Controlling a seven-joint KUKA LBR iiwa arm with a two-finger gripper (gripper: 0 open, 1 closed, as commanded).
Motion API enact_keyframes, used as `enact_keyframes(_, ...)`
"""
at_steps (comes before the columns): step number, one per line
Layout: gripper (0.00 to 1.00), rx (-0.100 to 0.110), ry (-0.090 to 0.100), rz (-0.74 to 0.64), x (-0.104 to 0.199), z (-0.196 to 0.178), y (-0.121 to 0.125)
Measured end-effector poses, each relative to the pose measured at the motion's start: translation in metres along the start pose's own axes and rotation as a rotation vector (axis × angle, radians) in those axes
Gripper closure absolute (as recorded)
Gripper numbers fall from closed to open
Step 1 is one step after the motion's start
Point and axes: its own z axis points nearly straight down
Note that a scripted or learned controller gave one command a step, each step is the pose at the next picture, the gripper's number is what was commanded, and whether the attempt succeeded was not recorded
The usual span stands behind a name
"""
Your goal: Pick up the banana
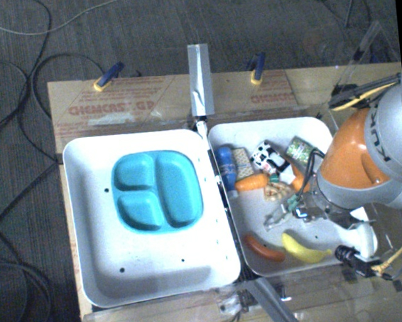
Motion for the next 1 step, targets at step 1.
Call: enact_keyframes(1,0.00,0.001,-0.003,-0.134,-0.0077,-0.0002,-0.0001)
